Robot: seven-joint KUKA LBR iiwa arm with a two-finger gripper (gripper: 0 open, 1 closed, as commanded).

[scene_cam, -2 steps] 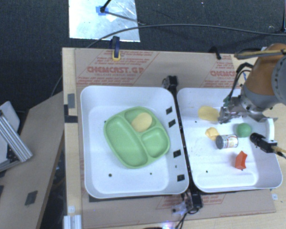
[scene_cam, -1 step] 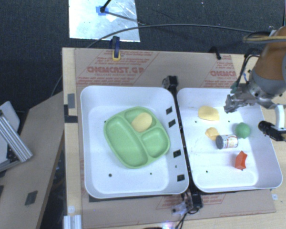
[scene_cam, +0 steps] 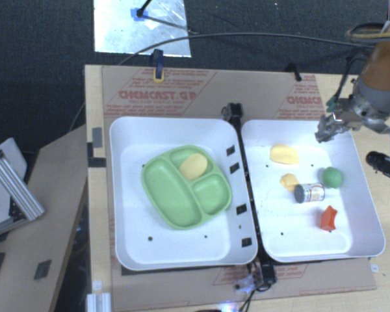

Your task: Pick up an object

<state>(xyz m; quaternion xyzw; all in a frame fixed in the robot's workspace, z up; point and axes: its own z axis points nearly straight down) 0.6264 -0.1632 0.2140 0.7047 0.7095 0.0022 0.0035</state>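
Above right bin's far rim, jaws, yellow piece nearby

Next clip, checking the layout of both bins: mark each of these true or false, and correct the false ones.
1. A green tray lies in the left bin. True.
2. The tray holds a yellow item in one compartment. True.
3. The can stands upright in the left bin. False: it lies on its side in the right bin.
4. The pincer holds the green ball. False: the ball rests on the bin floor, apart from the pincer, which hangs over the bin's far right corner.
5. An orange-red item lies nearer the camera than the can. True.
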